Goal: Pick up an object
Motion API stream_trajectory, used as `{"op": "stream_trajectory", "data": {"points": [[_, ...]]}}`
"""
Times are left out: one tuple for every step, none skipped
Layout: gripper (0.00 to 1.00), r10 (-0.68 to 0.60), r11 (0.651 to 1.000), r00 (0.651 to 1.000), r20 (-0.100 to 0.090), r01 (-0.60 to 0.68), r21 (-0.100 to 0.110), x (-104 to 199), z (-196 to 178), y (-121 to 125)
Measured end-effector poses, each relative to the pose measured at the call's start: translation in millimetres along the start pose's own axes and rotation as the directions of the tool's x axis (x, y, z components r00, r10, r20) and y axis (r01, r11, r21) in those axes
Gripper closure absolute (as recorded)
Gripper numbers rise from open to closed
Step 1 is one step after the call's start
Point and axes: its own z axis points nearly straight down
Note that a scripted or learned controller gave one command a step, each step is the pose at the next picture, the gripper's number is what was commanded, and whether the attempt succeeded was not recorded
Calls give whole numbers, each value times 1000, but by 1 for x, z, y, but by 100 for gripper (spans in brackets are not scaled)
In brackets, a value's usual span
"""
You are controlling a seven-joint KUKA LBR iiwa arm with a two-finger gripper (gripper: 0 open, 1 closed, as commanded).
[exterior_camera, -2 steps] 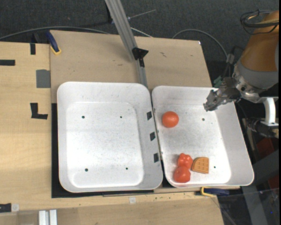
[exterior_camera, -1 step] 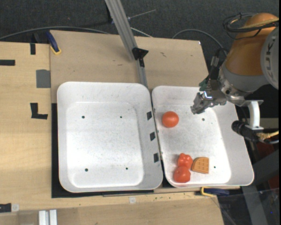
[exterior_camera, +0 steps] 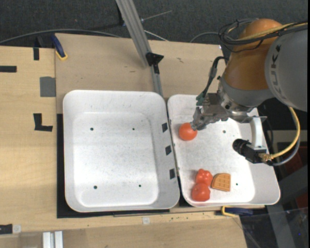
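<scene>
An orange-red round fruit (exterior_camera: 187, 132) lies in the right bin (exterior_camera: 258, 177) near its left wall. My gripper (exterior_camera: 198, 121) hangs just above and to the right of it, its tip almost touching the fruit's top. Whether anything sits between the fingers is hidden by the gripper body. Near the right bin's front edge lie two red pieces, the upper one (exterior_camera: 204, 176) and the lower one (exterior_camera: 200, 192), touching each other. A tan waffle-like piece (exterior_camera: 221, 182) rests right beside them.
The left bin (exterior_camera: 113, 149) stands beside the right one, joined by black clips along the shared wall. A grey pole (exterior_camera: 137, 27) slants in from the top to the bins' back edge. A black hose fitting (exterior_camera: 245, 150) and yellow cable hang off the arm over the right bin.
</scene>
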Motion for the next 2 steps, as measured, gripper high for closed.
{"op": "stream_trajectory", "data": {"points": [[100,0,1000,1000,1,0,1,57,18,-5],[100,-1,1000,1000,1,1,0,117,27,-3]]}}
